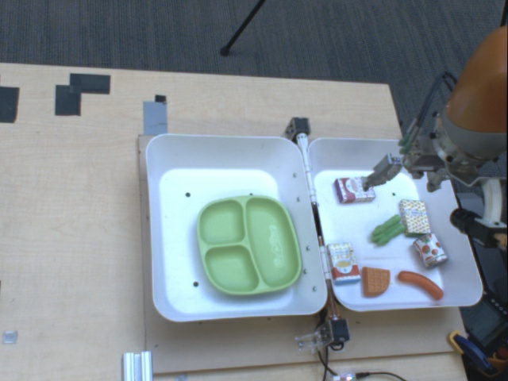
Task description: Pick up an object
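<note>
The right bin [468, 292] holds several small toys. A dark red and white box [352, 191] lies at its upper left. My gripper [375, 179] reaches in from the right and hangs at that box's right end, touching or just above it. Whether it holds the box I cannot tell. Further down lie a green vegetable [387, 230], a pale patterned box [413, 216], a small red and white can [429, 250], a sausage [420, 284], an orange slice of toast [375, 281] and a small carton [342, 261].
The left bin [171, 213] holds a light green divided plate [249, 244]. The grey arm with its orange band [480, 78] stands over the right bin's upper right corner. A metal divider [311, 205] runs between the bins.
</note>
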Controlling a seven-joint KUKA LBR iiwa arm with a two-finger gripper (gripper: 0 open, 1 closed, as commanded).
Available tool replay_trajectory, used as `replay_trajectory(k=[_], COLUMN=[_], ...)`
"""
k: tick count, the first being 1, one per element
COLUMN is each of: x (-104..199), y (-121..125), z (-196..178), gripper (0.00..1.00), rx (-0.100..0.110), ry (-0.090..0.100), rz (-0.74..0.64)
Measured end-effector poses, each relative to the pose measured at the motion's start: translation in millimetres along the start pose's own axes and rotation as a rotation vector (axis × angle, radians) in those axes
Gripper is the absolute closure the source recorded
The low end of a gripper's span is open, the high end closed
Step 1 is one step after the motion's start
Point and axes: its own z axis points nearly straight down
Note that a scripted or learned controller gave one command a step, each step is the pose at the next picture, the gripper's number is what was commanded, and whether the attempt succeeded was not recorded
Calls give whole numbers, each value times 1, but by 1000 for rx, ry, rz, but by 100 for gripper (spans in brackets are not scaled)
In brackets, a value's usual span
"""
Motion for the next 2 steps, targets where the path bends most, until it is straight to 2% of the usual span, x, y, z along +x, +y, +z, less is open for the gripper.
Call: replay_trajectory(k=[1,2], x=[-49,-37], y=[-32,-68], z=[29,170], gripper=[0,0], rx=[1,-4], ry=[-1,-2], rz=[3,3])
